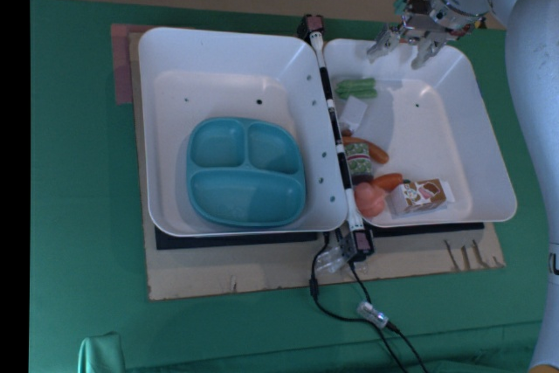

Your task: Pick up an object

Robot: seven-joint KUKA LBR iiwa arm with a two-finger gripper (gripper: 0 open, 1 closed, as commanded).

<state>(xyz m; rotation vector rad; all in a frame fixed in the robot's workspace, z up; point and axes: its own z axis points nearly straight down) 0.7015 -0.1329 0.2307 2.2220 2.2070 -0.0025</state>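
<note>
Sitting flat inside the left white bin [166, 57], toward its near side: a teal divided plate [246, 173]. Running along that bin's right rim: a black-and-white strip [332, 113], with black cables [349, 293] trailing off beyond the bin's near right corner. Lying beneath the bin: brown cardboard [218, 271], resting on green cloth [79, 188].

So we've got a counter [79, 188] covered in green cloth; on it sits a flat sheet of cardboard [227, 271], and the two white bins [166, 83] rest on that side by side; a black cable [349, 301] trails off the front edge.
</note>
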